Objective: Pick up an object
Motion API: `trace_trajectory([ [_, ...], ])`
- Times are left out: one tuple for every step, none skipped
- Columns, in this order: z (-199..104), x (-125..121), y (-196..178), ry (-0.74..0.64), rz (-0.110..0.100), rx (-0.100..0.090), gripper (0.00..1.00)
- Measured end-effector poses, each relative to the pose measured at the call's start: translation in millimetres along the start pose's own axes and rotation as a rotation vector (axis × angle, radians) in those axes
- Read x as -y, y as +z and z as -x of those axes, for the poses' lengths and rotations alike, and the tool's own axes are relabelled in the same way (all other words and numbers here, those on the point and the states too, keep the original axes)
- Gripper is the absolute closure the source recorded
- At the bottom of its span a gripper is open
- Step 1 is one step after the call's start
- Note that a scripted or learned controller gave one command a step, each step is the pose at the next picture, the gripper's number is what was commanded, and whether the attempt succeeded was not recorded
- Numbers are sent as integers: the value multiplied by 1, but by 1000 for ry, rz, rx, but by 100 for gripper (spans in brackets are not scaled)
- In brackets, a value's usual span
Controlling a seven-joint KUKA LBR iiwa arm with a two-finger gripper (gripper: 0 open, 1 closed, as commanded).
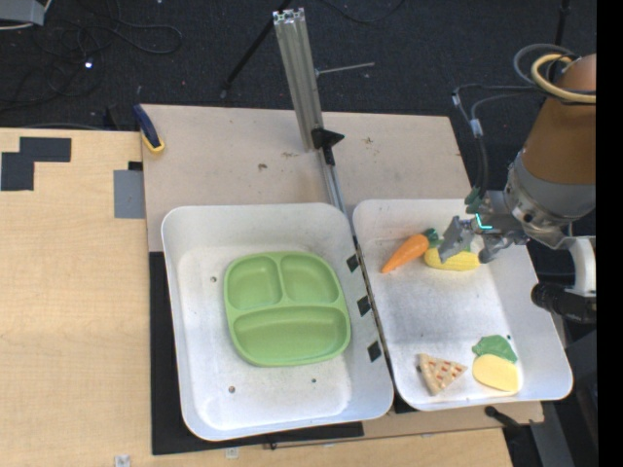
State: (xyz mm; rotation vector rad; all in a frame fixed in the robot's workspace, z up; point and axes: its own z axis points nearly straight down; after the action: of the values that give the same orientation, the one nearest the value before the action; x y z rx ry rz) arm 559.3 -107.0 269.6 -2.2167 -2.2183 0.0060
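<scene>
The gripper [465,243] was down in the right bin [438,329], its fingers spread over a yellow toy [454,261] without clearly clasping it; I could not tell if they had it. An orange carrot [405,253] lay just beside, and a green divided plate [286,306] sat in the left bin [190,358].

My bench [234,159] carries a metal post [298,76] rising near its far edge, and a blue-and-yellow tool [149,130] lying at its far left corner. Cables [127,17] trail over the dark floor beyond.
</scene>
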Motion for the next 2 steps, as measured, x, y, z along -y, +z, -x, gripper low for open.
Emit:
trace_trajectory([
  [0, -1, -1, 0, 3, 0, 0],
  [6, -1, 61, 1, -3, 0, 0],
])
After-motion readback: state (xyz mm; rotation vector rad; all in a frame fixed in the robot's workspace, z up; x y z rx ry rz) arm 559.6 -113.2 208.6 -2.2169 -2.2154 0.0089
